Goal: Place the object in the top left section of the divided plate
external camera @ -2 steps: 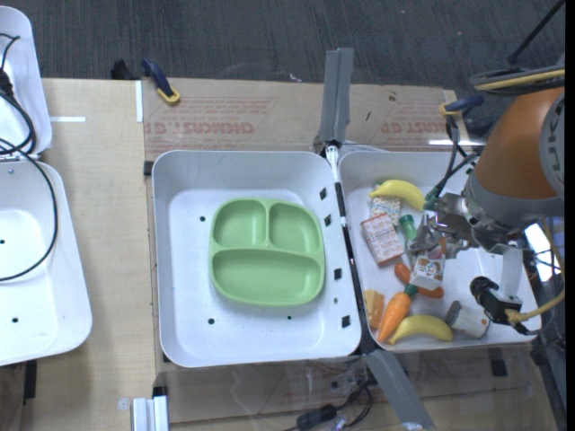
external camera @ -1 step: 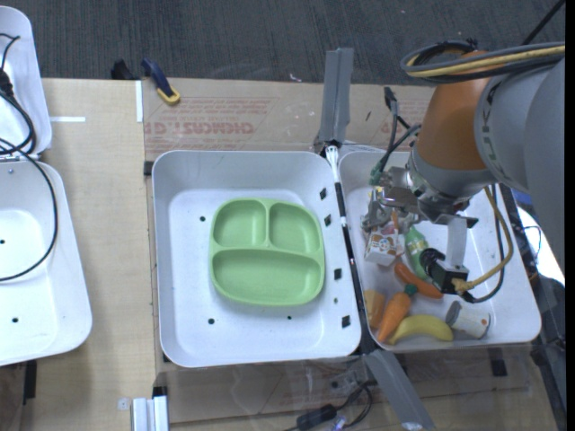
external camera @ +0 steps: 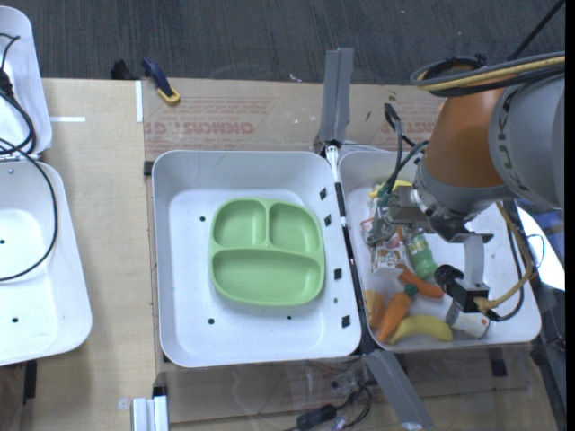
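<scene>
The green divided plate (external camera: 267,281) lies in the left bin (external camera: 180,268), with its top left section (external camera: 240,224) bare. My gripper (external camera: 388,227) hangs low over the upper left part of the right bin (external camera: 526,317), under the orange band of the arm. It sits among a pile of items: a printed snack packet (external camera: 386,259), a green bottle (external camera: 420,257) and a small yellow-green piece (external camera: 396,188). The wrist and cables hide how the gripper stands and whether anything is in it.
Lower in the right bin lie orange carrots (external camera: 393,317) and a yellow banana (external camera: 425,329), beside a white and black fitting (external camera: 467,317). A grey post (external camera: 337,92) stands behind the wall between the bins. A white sink-like unit (external camera: 36,259) is at far left.
</scene>
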